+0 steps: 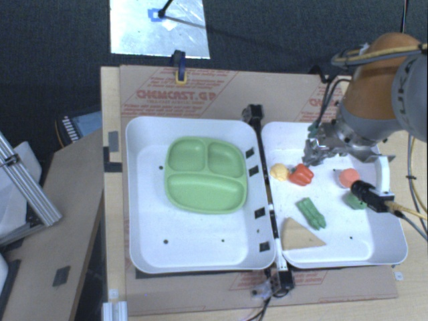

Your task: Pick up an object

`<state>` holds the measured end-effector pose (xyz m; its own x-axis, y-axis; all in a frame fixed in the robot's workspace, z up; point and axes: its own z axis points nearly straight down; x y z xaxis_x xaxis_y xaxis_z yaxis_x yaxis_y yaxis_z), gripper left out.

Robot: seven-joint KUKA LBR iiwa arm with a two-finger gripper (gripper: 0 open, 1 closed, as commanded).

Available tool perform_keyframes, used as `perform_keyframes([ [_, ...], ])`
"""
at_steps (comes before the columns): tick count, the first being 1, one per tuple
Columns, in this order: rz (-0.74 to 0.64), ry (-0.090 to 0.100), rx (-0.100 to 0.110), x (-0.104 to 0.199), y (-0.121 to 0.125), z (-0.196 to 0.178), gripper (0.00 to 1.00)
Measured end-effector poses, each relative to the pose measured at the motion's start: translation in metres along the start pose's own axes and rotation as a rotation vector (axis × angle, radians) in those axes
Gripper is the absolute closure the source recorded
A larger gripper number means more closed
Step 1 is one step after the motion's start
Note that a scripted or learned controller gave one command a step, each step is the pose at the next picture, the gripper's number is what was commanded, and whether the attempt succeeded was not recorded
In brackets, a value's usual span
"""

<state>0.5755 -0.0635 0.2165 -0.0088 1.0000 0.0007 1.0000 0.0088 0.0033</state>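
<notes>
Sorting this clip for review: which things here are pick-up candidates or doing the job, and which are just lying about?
Job:
- hand
- orange-red toy
- yellow toy
- green toy
- tan wedge
- small orange piece

Lying about:
- green divided plate
- foil sheet
- yellow clamp

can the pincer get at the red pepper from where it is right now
Probably yes. The pincer hangs just above and beside the red pepper, with only the small yellow piece lying close on its other side.
</notes>
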Motion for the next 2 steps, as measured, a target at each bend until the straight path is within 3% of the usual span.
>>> perform_keyframes([
  [2,-0.002,0.002,-0.001,0.106,0.029,-0.005,1.00],
])
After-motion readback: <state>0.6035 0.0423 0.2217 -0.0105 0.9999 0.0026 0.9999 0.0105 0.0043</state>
